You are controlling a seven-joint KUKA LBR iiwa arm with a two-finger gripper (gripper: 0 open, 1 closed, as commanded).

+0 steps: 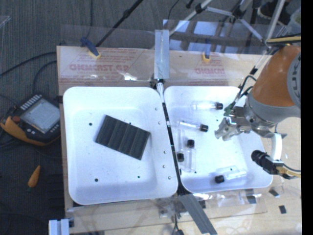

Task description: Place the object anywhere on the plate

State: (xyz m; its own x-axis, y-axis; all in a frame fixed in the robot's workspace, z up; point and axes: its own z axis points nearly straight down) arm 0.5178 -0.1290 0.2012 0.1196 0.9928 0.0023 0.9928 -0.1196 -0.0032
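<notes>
**Q:** Dark ribbed flooring was seen around the desk (pixel 288 131); what was carried on it?

**A:** Two shallow white bins were set side by side. A dark ridged plate (pixel 122 136) was laid flat and slightly askew near the middle of the left bin (pixel 78 106). Several clear vials with black caps were scattered in the right bin (pixel 205 180).

**Q:** Where were the vials recorded?

**A:** One vial (pixel 207 105) was lying near the far wall, a second (pixel 192 126) just below it, two more (pixel 190 148) close to the dividing wall, and a fifth (pixel 228 174) near the front wall. All were lying on the bin floor, well apart from the plate.

**Q:** How was the arm placed?

**A:** The grey arm with its orange band (pixel 274 82) was seen reaching in from the right, with the claw (pixel 226 129) positioned over the right part of the right bin, between the far vial and the front one.

**Q:** Was the claw released or clenched?

**A:** That could not be told; no vial was seen within it.

**Q:** What was noted beyond the desk?

**A:** A handheld control pendant (pixel 33 119) was lying on the floor to the left, and tripod legs (pixel 230 9) were visible at the top.
</notes>
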